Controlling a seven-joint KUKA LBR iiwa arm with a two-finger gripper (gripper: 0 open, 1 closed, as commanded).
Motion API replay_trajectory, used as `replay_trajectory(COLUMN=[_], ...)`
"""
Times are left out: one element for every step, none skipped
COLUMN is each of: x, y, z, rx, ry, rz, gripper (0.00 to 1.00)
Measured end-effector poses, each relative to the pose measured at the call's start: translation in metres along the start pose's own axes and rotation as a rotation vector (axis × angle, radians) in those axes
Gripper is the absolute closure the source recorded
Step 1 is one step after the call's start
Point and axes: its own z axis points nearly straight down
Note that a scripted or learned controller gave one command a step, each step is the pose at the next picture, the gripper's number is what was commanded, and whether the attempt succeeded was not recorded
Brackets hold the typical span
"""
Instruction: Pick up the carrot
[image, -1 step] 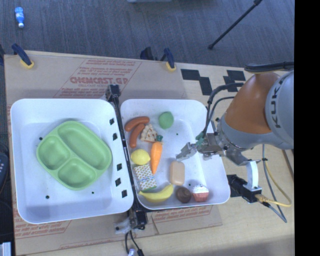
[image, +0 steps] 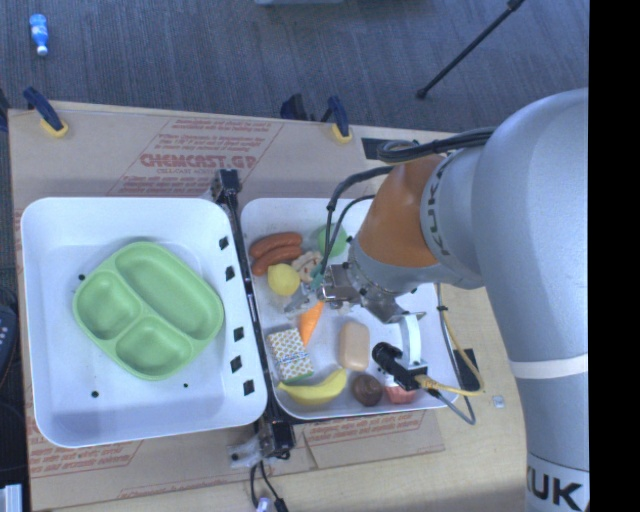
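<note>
The orange carrot lies tilted in the middle of the right bin, its thick end up toward the gripper. My gripper hangs over the bin just above the carrot's upper end, close to a yellow lemon. The arm's orange band and wrist hide most of the gripper body. The carrot rests on the bin floor, not between any fingers that I can make out.
Around the carrot in the right bin lie sausages, a green item, a patterned cracker, a banana, a tan bread piece and dark and red fruits. The left bin holds a green divided plate.
</note>
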Motion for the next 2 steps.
replay_trajectory(x=[0.0, 0.068], y=[0.0, -0.068], z=[-0.01, -0.085], rx=[0.001, -0.001], ry=[0.0, 0.0], rz=[-0.005, -0.015], gripper=[1.0, 1.0])
